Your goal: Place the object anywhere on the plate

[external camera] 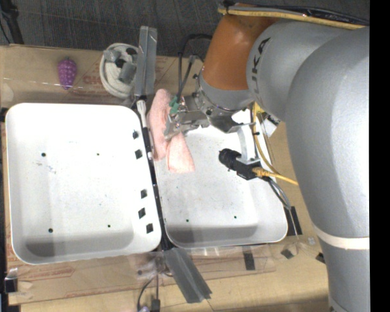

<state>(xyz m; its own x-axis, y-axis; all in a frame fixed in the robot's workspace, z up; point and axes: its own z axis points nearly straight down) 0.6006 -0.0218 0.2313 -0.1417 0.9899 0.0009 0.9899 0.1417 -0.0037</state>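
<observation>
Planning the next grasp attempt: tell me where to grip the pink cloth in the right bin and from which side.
Grip the pink cloth at its lower flap, which lies flat on the right bin's floor. Come straight down from above; its upper part leans against the wall between the bins, beside the gripper.

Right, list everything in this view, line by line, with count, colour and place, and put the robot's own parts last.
left bin: one, white, left half of the bench.
right bin: one, white, beside the left bin, under the arm.
pink cloth: one, pale pink, lying over the upper left corner of the right bin, by the divider.
purple object: one, purple, on the bench above the left bin.
white roll: one, white with grey parts inside, on the bench right of the purple object.
arm: one, grey with an orange band, reaching in from the right.
gripper: one, metallic, at the pink cloth's upper part.
</observation>
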